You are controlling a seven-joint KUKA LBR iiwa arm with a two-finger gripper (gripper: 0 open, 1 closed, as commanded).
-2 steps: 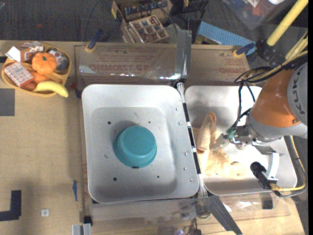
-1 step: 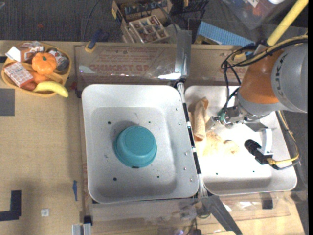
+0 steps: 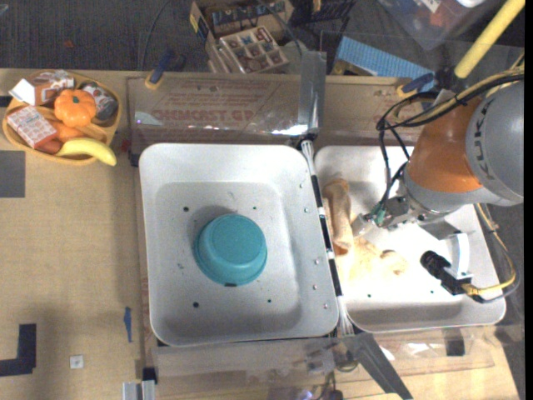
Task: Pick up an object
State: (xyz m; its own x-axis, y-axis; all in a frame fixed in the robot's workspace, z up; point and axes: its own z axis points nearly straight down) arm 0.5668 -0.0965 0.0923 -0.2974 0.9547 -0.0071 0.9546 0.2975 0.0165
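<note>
Bins [image 3: 166,173]: two, side by side. One teal bowl [image 3: 231,249] upside down mid-left bin; one tan loaf-like object [image 3: 337,215] along right bin's left wall. Gripper [image 3: 375,217] just beside it, grip impossible to tell.

Light falls evenly from above me — bright, a touch cold. The right bin [image 3: 487,311] glares almost to blank white, washing out the pale things on its floor. The left bin [image 3: 166,182] keeps soft grey shading, and the teal bowl [image 3: 231,248] throws a faint shadow. The clutter beyond the worktop [image 3: 67,248] sits dim and grainy.
</note>
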